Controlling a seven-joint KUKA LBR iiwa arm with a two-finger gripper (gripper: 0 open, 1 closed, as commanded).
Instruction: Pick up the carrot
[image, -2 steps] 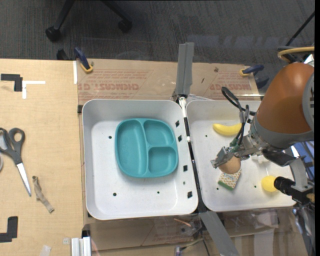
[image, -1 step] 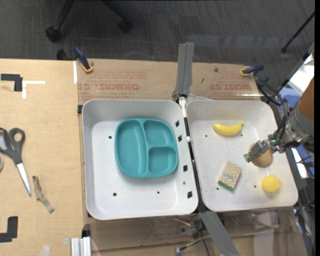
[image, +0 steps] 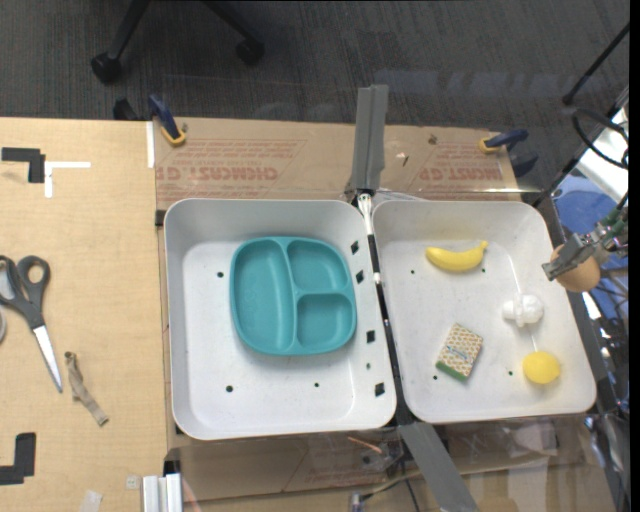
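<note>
Orange-tan and rounded, the carrot (image: 582, 274) appears at the right rim of the right bin (image: 420, 395), about level with the bin's middle and seemingly raised above the rim rather than lying on the bin floor. That it is the carrot is a judgement: the shape is small and partly hidden at the picture's edge. Thin metal parts of the tool (image: 592, 248) sit just above and touching it, but whether the tool is open, closed or truly clamped on the carrot cannot be told from this view.

Inside the right bin lie a banana (image: 456, 257) near the far wall, a white lump (image: 522, 311) towards the right wall, a yellow ball (image: 541, 368) in the near right corner and a small box (image: 459, 351) near the middle. Against that bin's left wall stands the left bin (image: 190, 400), holding a teal plate (image: 294, 296).

As for progress, the carrot looks already out of the bin, so the lift may be largely done. What remains is to show the hold is secure and carry it clear; a slip at the rim seems the main risk.
</note>
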